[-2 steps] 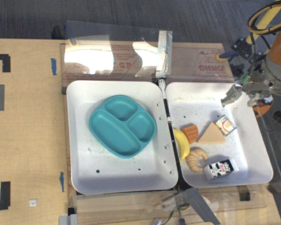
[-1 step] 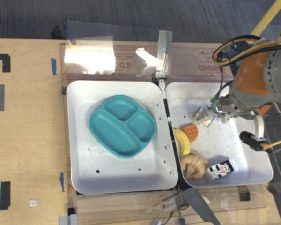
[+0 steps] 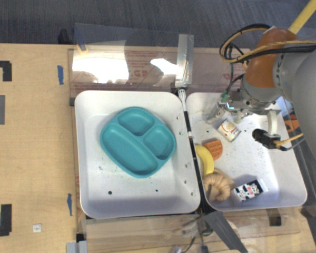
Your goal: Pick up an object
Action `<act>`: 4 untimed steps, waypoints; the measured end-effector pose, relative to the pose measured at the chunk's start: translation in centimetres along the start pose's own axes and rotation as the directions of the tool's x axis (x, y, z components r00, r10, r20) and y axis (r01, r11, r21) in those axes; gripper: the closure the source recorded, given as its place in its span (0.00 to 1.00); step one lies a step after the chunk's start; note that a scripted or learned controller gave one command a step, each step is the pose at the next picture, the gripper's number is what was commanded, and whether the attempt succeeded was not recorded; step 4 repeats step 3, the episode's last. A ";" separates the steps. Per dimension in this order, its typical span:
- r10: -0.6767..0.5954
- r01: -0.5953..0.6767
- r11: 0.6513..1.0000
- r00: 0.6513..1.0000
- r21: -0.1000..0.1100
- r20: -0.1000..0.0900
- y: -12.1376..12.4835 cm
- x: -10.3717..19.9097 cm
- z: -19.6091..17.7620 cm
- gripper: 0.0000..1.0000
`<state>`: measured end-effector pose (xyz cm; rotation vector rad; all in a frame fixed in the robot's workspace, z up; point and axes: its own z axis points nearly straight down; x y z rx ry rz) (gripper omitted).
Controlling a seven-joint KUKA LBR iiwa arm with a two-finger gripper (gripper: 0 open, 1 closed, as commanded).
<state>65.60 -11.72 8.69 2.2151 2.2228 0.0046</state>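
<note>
Right of centre in the frame, the gripper hangs over a small white packet in the right bin; its finger state cannot be told. A tilted packet could slip, or the descent could nudge the orange piece nearby.

The arm is cut off by the right edge of the picture, so only its wrist part and the orange band are seen. The gripper is partly covered by the wrist above it, and it is not possible to tell how it stands over the small white packet. The print on this packet is too small to read. The same is true for the black and white box. The banana hides one edge of the orange waffle-like piece.
</note>
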 end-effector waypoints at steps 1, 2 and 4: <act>0.004 -0.004 1.000 1.000 0.000 0.001 -5.5 -1.7 -0.1 0.00; 0.003 -0.003 1.000 1.000 -0.008 0.001 -5.2 -1.7 -1.4 1.00; -0.005 0.005 1.000 1.000 -0.006 -0.002 -1.2 5.3 -10.3 1.00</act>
